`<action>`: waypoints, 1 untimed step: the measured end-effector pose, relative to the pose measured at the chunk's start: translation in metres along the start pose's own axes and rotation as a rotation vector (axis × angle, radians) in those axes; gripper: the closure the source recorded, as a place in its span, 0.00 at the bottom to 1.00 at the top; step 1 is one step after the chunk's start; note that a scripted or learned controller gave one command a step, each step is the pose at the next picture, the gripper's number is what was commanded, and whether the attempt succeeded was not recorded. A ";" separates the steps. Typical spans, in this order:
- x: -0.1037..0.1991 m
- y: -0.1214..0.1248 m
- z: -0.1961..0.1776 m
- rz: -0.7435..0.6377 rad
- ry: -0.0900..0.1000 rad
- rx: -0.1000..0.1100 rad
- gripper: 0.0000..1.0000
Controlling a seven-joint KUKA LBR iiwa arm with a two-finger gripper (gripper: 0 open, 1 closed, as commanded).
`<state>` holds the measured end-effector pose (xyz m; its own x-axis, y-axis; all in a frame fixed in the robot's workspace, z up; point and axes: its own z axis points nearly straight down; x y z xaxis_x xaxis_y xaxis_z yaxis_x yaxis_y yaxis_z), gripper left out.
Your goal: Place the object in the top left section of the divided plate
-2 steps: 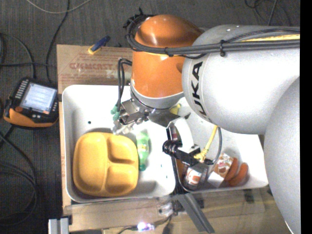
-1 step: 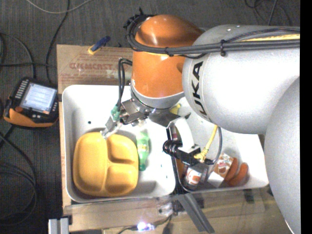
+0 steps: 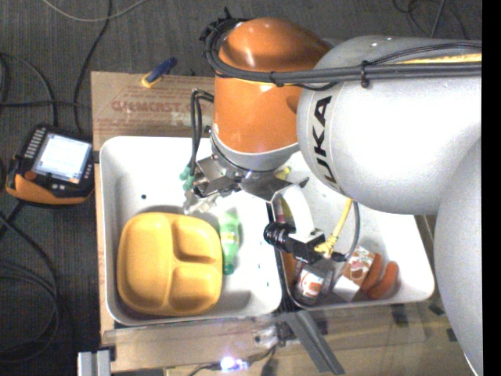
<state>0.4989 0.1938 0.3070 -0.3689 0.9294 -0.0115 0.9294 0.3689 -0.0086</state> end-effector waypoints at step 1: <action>-0.001 0.000 0.000 0.001 -0.002 0.000 0.00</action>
<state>0.4992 0.1931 0.3070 -0.3678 0.9298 -0.0131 0.9299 0.3677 -0.0084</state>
